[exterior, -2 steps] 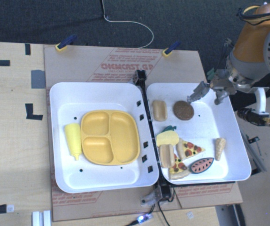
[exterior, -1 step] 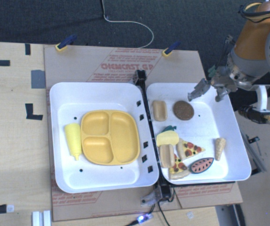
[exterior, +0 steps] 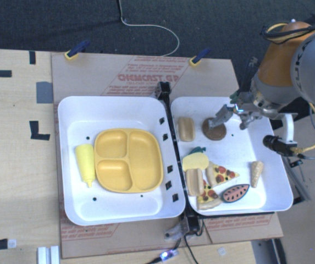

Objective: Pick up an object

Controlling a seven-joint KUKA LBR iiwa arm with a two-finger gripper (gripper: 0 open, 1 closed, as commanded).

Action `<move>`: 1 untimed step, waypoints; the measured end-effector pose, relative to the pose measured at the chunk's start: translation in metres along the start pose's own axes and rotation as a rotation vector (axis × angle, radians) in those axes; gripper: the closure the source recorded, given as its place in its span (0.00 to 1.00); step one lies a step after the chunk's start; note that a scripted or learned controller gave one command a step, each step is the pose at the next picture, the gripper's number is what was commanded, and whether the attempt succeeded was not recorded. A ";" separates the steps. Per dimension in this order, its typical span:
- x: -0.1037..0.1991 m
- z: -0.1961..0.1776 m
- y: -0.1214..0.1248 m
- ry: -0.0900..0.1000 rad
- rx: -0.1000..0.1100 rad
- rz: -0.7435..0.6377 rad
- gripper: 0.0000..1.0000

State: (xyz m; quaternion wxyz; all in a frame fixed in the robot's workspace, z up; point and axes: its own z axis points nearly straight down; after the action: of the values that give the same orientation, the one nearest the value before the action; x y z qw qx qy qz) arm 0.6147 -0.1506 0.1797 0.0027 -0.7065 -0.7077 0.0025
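Toy food lies scattered in the right bin (exterior: 267, 202), and no single piece is between the claw's fingers. From the overhead camera, the gripper (exterior: 232, 117) hangs over the far part of that bin, its two fingers spread apart, one finger near a brown round piece (exterior: 214, 131) and the other pointing toward the bin's right side. Just left of the round piece sits a tan bread-like piece (exterior: 186, 128). Nearer the front edge lie a yellow fruit with a green stem (exterior: 195, 159), a hot dog in a bun (exterior: 193, 181), a pizza slice (exterior: 221, 174), a watermelon slice (exterior: 235, 193) and a pale cone-shaped piece (exterior: 255, 172) by the right wall. The left bin (exterior: 69, 202) holds a yellow divided plate (exterior: 128, 160) with a yellow squeeze bottle (exterior: 85, 164) lying just beside its left edge.
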 end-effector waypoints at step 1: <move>-0.002 0.044 0.002 -0.001 -0.002 0.000 0.00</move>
State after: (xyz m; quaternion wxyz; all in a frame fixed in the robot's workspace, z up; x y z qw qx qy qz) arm 0.6165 -0.1524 0.1352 0.0016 -0.7065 -0.7077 0.0020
